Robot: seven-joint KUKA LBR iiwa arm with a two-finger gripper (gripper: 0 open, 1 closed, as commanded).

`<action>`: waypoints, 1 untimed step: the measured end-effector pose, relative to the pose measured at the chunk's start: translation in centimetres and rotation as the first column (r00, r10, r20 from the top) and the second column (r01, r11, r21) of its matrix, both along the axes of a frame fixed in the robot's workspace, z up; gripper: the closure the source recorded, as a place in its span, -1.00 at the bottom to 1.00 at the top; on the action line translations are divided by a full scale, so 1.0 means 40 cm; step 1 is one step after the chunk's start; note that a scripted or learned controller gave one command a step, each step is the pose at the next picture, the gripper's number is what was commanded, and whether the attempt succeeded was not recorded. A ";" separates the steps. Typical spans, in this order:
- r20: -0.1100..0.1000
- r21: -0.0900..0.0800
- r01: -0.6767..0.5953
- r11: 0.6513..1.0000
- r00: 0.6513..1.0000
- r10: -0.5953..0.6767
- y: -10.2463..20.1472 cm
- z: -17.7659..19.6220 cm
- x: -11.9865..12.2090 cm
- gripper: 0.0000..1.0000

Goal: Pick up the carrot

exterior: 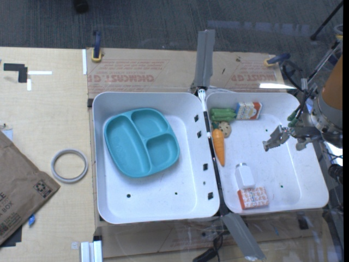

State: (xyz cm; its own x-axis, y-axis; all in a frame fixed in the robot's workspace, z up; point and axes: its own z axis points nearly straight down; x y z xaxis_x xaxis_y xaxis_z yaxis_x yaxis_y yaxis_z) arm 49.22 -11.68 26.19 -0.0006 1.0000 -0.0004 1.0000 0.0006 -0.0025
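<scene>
My arm point(334, 100) reaches in from the right, its orange band above the wrist near the right bin's point(313, 192) far right corner. My wrist is angled leftward over that bin's right half. My gripper point(272, 141) hangs above the bin floor, pointing left toward the bin's middle, fingers slightly parted with nothing between them, clear of the rim.

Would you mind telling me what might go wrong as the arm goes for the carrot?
The carrot lies tight against the right bin's left wall, so one finger may hit the wall. A cookie and a green vegetable crowd its top end; the claw might nudge or grab those instead.
</scene>
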 end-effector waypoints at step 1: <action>-0.001 0.000 0.104 0.995 0.995 -0.104 0.003 -0.073 0.089 -1.00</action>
